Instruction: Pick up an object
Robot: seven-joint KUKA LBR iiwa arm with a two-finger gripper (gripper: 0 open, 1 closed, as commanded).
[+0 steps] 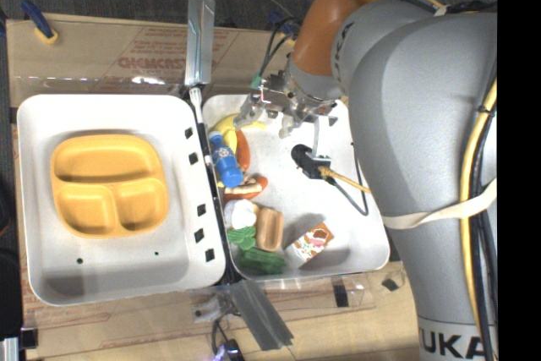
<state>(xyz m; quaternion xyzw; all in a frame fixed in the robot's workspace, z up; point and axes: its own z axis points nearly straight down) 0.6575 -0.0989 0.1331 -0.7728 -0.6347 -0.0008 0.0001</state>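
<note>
Reaching in from the right, the arm [423,114] hangs its jaws over the right bin's [368,237] far end; whether they are spread is unclear. Toy food lies along the bin's left wall, a blue bottle [226,165] among it.

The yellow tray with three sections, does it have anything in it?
Empty. The yellow plastic divided tray lies flat in the left white bin, and all three of its sections show bare yellow bottoms.
</note>
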